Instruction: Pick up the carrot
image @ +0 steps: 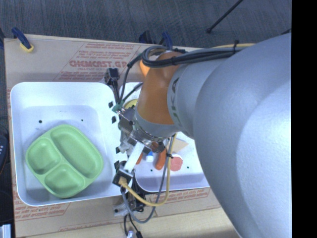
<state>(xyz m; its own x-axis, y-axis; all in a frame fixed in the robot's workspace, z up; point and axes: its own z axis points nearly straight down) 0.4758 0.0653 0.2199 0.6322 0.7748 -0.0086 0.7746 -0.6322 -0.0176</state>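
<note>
The carrot (pixel 160 159) is a short orange stick lying in the right bin (pixel 193 181), near its front, partly covered by the wrist. My gripper (pixel 142 153) hangs low over that bin's left part, just left of the carrot. The bulky grey arm and its orange band (pixel 154 95) hide most of the bin. Whether the carrot is touched by the gripper cannot be made out.
A green divided plate (pixel 64 160) lies in the left bin (pixel 29 95). A red round piece (pixel 176 163) sits right of the carrot, with a pale yellowish item (pixel 180 144) behind it. Cables (pixel 148 200) dangle over the right bin's front edge.
</note>
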